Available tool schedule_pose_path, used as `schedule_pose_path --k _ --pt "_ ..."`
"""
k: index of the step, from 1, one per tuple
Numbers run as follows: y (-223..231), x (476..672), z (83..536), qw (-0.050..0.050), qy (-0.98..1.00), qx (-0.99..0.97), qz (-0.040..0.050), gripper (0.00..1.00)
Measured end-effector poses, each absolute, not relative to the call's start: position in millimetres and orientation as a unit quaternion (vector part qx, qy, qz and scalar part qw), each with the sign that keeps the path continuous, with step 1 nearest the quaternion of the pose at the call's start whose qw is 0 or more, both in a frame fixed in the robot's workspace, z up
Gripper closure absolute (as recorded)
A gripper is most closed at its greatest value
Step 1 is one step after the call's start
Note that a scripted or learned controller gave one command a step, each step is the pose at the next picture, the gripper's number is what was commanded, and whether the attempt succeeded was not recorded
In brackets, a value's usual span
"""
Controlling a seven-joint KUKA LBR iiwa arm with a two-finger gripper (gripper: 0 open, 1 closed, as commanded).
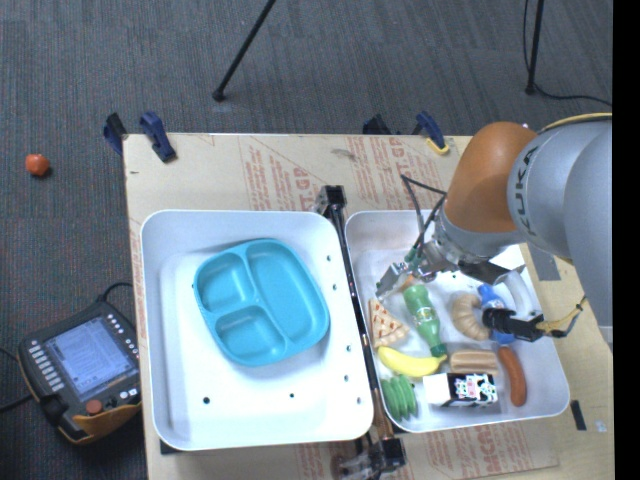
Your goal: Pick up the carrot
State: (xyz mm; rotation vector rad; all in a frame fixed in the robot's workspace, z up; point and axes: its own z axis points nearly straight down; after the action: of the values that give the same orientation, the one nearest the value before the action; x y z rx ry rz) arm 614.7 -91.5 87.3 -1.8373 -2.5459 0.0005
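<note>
One gripper (408, 271) hovers over toy food — right bin (375, 230).

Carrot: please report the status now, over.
Gripper low over right bin. Carrot unconfirmed, maybe orange bit beneath gripper. Green bottle and pizza slice close beside.

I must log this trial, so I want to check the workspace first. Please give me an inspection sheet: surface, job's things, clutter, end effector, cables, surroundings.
Surface: bench bears left bin and right bin.
Job's things: carrot not clearly told apart; a small orange bit lies by the end effector.
Clutter: blue plate in left bin; green bottle, banana, croissant, sausage, cow-print carton in right bin.
End effector: low over the right bin's upper left part.
Cables: black cable at the wrist.
Surroundings: teach pendant and orange ball on the floor; clamp at the bench edge.
</note>
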Motion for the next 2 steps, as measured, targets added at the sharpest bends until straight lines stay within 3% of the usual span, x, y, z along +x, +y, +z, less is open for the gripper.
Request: schedule_pose_path --k 1,2 --pt "-154 644.9 166 -0.002 -0.842 -0.54 -0.0005 0.0" --pt "-92 643.5 87 0.001 -0.809 -0.588 -0.0001 0.0"
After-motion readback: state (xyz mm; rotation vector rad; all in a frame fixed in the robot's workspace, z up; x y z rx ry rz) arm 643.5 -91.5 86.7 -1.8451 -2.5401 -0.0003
